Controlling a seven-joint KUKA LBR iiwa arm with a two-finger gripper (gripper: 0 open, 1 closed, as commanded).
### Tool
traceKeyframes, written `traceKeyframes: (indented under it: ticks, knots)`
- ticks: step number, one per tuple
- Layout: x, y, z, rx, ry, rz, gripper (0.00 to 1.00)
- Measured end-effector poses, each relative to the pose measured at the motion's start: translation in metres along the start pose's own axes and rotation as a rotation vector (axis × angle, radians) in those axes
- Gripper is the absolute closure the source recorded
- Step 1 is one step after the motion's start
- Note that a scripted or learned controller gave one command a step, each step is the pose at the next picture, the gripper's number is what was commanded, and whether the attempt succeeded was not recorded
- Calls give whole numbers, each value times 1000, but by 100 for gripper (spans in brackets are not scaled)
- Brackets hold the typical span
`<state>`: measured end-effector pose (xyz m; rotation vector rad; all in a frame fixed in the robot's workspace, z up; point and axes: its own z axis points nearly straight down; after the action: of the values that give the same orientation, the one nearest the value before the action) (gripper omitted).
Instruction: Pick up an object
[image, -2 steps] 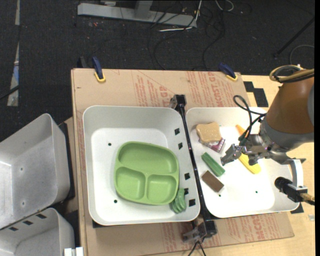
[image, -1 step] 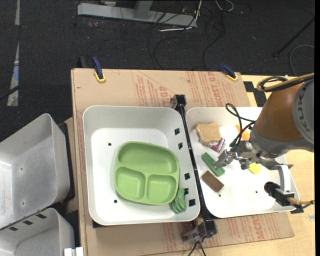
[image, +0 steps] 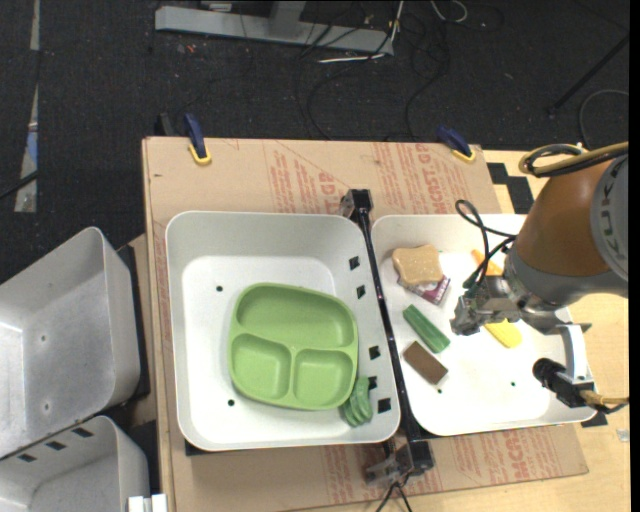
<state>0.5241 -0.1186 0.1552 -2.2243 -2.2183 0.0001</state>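
Note:
The right bin (image: 470, 405) holds a tan sponge-like block (image: 417, 265), a small purple-and-white item (image: 437, 291) just below it, a green bar (image: 426, 329), a brown block (image: 424, 363), a yellow piece (image: 503, 333) and a small orange piece (image: 491, 267). My gripper (image: 470, 315) hangs low over the middle of this bin, just left of the yellow piece and right of the green bar. The grey wrist hides its fingertips.
The left bin (image: 195, 270) carries a green three-compartment plate (image: 293, 346) with a green fork (image: 359, 405) at its lower right corner. A black divider (image: 375, 300) runs between the bins. Grey tubs (image: 60, 320) stand off the bench at left.

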Motion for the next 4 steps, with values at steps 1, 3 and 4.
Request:
traceKeyframes:
  ticks: [1, 3, 4]
  knots:
    - [8, 8, -51, -6, -1, -6, 100]
    - [58, 10, -71, 1, 2, -11, 100]
    - [107, 7, -81, -1, 2, -11, 100]
